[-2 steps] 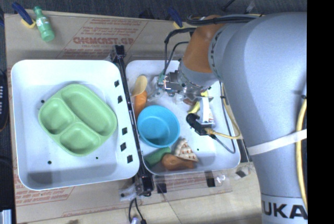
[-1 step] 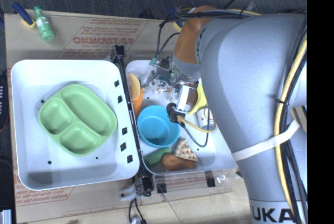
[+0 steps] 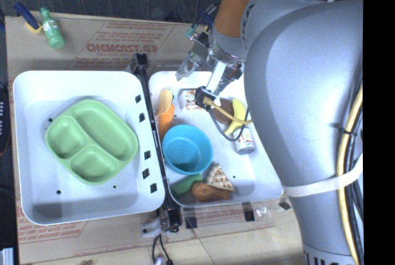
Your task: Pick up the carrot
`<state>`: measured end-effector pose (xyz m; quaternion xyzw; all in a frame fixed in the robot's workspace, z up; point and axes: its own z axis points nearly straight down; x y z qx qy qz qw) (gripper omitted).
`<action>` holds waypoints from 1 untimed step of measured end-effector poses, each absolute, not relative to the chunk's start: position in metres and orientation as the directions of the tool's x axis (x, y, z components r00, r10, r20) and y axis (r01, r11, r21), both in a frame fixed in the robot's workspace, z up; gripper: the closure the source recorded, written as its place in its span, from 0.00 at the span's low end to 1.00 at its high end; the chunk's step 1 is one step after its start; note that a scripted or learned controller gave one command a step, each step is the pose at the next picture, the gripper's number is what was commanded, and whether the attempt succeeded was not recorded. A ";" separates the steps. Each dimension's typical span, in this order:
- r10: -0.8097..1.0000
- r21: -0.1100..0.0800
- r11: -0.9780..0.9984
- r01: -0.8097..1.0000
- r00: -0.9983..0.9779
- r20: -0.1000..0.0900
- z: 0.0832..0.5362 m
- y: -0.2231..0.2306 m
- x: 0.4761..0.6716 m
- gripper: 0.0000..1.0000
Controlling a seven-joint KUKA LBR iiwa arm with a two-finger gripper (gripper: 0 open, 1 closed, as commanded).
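- Hanging over the far end of the right bin (image 3: 262,174), the tool (image 3: 202,79) has its two fingers spread apart with nothing between them.
- An orange carrot (image 3: 165,114) lies along the right bin's left wall, just beside the blue bowl (image 3: 187,149) and left of the tool.
- Near the tool's fingers lie a banana (image 3: 236,117) and a small can (image 3: 245,144).
- A green divided plate (image 3: 91,140) sits in the left bin (image 3: 31,193).
- A green bottle (image 3: 53,31) stands on the bench (image 3: 123,41) beyond the bins.
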<state>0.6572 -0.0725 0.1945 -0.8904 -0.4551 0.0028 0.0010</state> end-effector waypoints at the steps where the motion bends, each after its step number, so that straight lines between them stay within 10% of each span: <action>1: 0.794 -0.012 -0.608 0.794 0.608 -0.009 0.190 -0.029 0.643 0.00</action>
